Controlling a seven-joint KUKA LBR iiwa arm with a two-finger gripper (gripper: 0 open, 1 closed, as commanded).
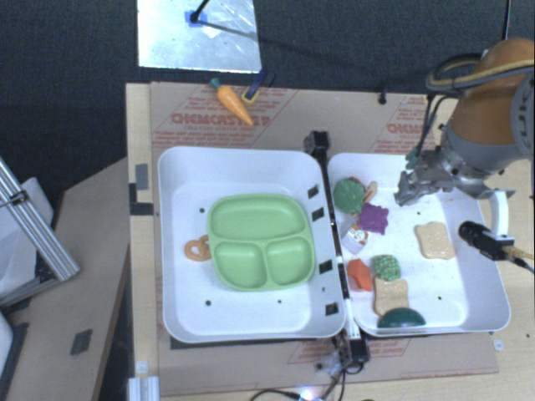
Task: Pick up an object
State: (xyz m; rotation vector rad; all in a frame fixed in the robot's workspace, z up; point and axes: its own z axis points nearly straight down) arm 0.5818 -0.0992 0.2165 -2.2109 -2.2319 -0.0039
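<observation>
My gripper (407, 190) hangs over the back part of the right bin (481, 282), just right of a green broccoli piece (349, 195). Nothing can be seen held in it. Below it lie a purple toy (374, 219), a small white and red item (356, 239) and a tan bread slice (435, 241). Nearer the front are an orange piece (359, 274), a speckled green round (386, 266), a tan cracker (391, 295) and a dark green piece (402, 317).
The left bin (180, 190) holds a green divided plate (257, 241) and a small pretzel (197, 249). A toy carrot (234, 103) lies on the cardboard behind the bins. A foil sheet (199, 23) sits further back. A black divider (328, 224) separates the bins.
</observation>
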